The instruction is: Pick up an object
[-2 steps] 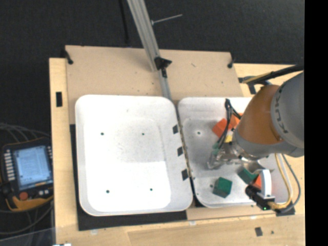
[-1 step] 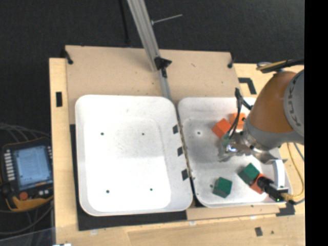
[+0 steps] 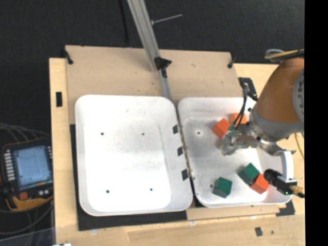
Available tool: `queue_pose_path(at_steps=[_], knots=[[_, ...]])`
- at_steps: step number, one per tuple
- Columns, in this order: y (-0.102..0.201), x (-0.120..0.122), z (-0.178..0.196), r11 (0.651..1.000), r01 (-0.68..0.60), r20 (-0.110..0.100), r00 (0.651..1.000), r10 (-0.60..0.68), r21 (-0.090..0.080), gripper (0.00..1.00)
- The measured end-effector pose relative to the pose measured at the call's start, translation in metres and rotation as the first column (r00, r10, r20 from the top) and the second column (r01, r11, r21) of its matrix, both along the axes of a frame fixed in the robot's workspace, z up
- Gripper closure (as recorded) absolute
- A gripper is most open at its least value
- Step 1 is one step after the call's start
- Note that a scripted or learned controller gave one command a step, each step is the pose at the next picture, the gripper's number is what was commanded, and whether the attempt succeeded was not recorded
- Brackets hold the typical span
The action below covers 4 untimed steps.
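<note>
- Closest to the camera on my side is the green block (image 3: pixel 222 187), sitting near the front wall of the right bin (image 3: pixel 205 111). It looks turned a bit off the bin's edges, roughly square, so no real long axis to speak of.
- Next to it, toward the right corner, another green block (image 3: pixel 249 173) is touching an orange block (image 3: pixel 259 184); the pair runs diagonally down toward the corner.
- Further back there's an orange block (image 3: pixel 221 128), tilted on a diagonal, with a second bit of orange (image 3: pixel 239 119) just behind it, partly hidden by me.
- As for my jaws (image 3: pixel 228 144), they're low over the bin floor just in front of that orange block. Can't tell how far open they are, or whether anything's in them.
- Room-wise: the middle of the right bin is bare floor, and the left bin (image 3: pixel 123 152) is wide open.
- Worktop (image 3: pixel 118 70) runs behind both bins.
</note>
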<state>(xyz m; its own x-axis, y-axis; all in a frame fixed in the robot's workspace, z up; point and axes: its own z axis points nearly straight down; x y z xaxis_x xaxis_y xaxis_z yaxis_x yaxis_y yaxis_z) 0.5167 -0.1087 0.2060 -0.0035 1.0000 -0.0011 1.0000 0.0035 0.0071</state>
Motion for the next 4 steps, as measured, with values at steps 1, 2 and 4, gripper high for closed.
queue_pose_path(at_steps=[1,2,4], knots=[[-0.005,0.008,0.061,1.0,0.0,0.001,1.0,0.0,-0.001,1.0],[0.054,0.024,0.055,1.0,-0.003,-0.005,1.0,0.003,0.001,1.0],[0.163,0.034,0.042,1.0,-0.005,-0.006,1.0,0.005,0.003,1.0]])
